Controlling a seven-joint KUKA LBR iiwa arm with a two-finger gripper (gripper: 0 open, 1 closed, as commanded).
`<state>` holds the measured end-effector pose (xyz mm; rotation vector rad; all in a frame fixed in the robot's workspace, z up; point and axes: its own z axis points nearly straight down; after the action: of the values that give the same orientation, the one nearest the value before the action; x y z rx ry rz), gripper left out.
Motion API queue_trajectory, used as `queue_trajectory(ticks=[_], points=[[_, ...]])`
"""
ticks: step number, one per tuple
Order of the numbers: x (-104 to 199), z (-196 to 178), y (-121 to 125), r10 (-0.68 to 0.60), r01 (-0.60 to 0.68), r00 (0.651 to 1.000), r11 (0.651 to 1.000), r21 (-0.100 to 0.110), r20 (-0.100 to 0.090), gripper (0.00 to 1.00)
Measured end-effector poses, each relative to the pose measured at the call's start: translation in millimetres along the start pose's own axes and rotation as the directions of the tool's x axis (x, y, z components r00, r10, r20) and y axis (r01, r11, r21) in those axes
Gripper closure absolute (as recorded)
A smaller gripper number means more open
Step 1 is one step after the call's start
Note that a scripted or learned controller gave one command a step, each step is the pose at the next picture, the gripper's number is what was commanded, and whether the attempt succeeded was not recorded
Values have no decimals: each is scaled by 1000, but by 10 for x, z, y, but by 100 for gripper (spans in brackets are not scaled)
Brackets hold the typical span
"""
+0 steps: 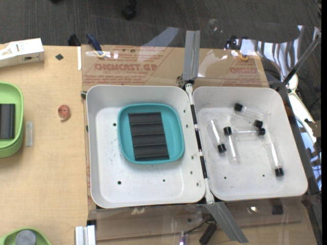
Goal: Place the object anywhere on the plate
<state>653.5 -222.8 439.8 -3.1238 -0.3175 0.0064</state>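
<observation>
A teal square plate point(124, 137) lies in the left white bin point(104, 180), toward its upper middle. A dark ribbed insert point(148, 134) covers the plate's centre. In the right white bin point(245, 185) lie several clear plastic tubes with black caps. One tube point(216, 135) is near the bin's left side with another tube point(231, 146) beside it, and a third tube point(273, 158) lies toward the right wall. More capped tubes point(255, 126) cluster in the upper middle of that bin.
A metal divider point(196, 131) runs between the two bins. On the wooden bench to the left stand a stack of green trays point(13, 131), a small brown disc point(63, 111) and a white box point(20, 52). Cardboard point(127, 65) lies behind the bins.
</observation>
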Motion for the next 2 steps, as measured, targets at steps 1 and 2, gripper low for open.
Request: queue_trajectory(ticks=[1,2], points=[[1,0,-1,0,0,1000,1000,0,0,0],[-12,7,-1,2,-2,1000,1000,1,1,0]])
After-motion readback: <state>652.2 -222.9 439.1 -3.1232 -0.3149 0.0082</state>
